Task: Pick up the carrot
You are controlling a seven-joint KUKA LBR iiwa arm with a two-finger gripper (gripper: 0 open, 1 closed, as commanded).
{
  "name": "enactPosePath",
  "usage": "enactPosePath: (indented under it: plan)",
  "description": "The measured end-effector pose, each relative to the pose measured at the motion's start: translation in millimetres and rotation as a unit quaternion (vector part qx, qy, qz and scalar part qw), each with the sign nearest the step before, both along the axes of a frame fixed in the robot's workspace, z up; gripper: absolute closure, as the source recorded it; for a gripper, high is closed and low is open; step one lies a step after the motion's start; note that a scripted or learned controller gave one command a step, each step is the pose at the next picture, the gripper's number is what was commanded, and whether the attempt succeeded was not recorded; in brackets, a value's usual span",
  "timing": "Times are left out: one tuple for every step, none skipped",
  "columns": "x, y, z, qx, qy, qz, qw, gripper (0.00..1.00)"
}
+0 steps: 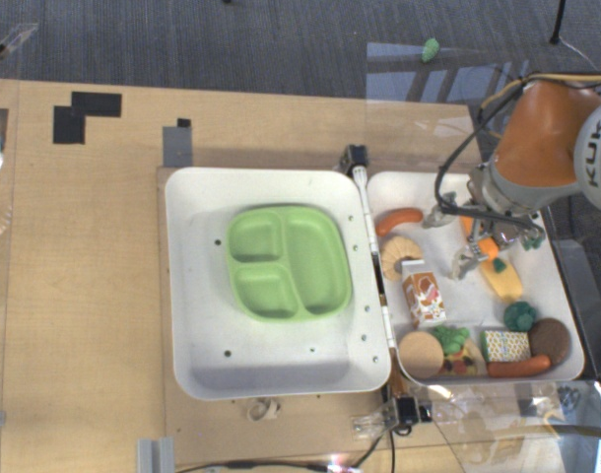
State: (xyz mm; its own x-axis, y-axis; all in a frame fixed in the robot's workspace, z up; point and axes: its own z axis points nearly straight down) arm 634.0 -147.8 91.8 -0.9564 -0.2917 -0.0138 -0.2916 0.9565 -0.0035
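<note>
From my remote station, reading left to right: the light wooden tabletop (84,294) carries black square markers (84,116) near its far left corner. Next comes the left shallow white bin (197,343), which holds a lime-green plastic divided plate (286,262) with three compartments. The right shallow white bin (568,308) sits just beside it and holds assorted toy food: a reddish-orange sausage (397,221) near the far left, a round tan cracker (400,255) below it, a small red-and-white carton (424,297), a yellow wedge of cheese (501,278), a dark green broccoli floret (520,314), a brown round cookie (549,338), and a second red sausage (519,367) along the near wall. The small orange carrot (489,245) lies in the far right part of this bin, directly at the jaws (482,247). I see the jaws spread, standing either side of the carrot. The grey arm with its orange band (542,146) enters from the right.
</note>
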Motion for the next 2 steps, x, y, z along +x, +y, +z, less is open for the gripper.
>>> enactPosePath:
  plan:
    - [5,2,16,-0.0004,-0.008,0.002,1.0000,1.00]
    - [4,-43,2,-0.0099,-0.005,0.369,0.9294,1.00]
